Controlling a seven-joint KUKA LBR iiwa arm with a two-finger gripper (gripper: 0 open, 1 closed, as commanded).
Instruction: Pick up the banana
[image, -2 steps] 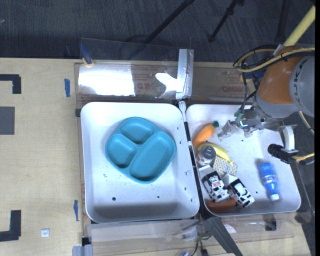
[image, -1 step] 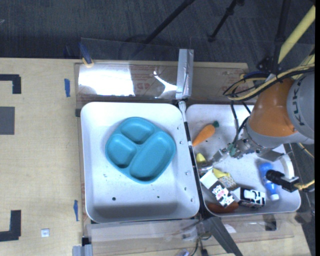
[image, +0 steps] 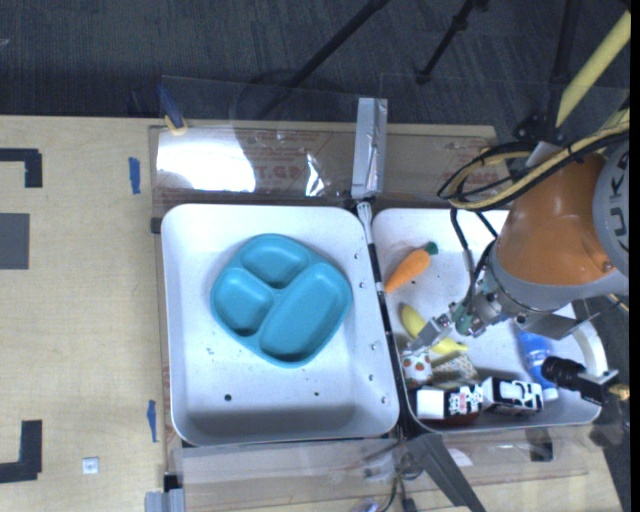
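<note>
The pincer (image: 447, 330) hangs in the right bin (image: 455, 232), just above the banana (image: 413, 320); I cannot tell its state.

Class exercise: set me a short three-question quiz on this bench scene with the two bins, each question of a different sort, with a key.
1. True or false: the blue divided plate lies in the left bin.
2. Which item lies nearest the end effector? A) carrot B) banana C) black and white bottle
3. Fill in: the carrot lies in the ____ bin.

Key: 1 true; 2 B; 3 right.
</note>
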